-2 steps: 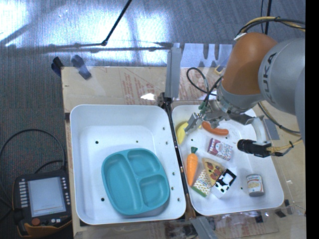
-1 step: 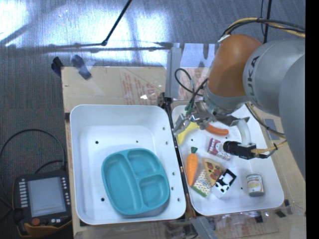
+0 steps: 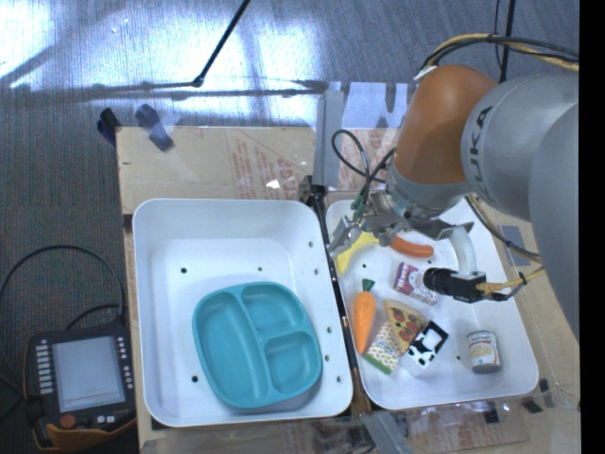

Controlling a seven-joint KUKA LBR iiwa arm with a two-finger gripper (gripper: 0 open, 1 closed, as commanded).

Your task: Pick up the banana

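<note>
The yellow banana (image 3: 353, 252) lies in the upper-left corner of the right bin (image 3: 515, 348), close to the wall between the two bins. My gripper (image 3: 366, 232) hangs right over it, low in the bin, and hides its upper end. The jaws look spread apart, one metal finger (image 3: 342, 235) reaching down-left beside the banana. I see no part of the banana clamped between them. The grey arm with its orange band (image 3: 444, 130) comes in from the upper right.
The right bin also holds a sausage (image 3: 413, 247), a carrot (image 3: 364, 318), a small red carton (image 3: 413, 281), a pizza-slice box (image 3: 395, 335), a black-and-white toy (image 3: 429, 342) and a can (image 3: 483, 351). A teal divided plate (image 3: 257, 345) sits in the left bin (image 3: 161, 253).
</note>
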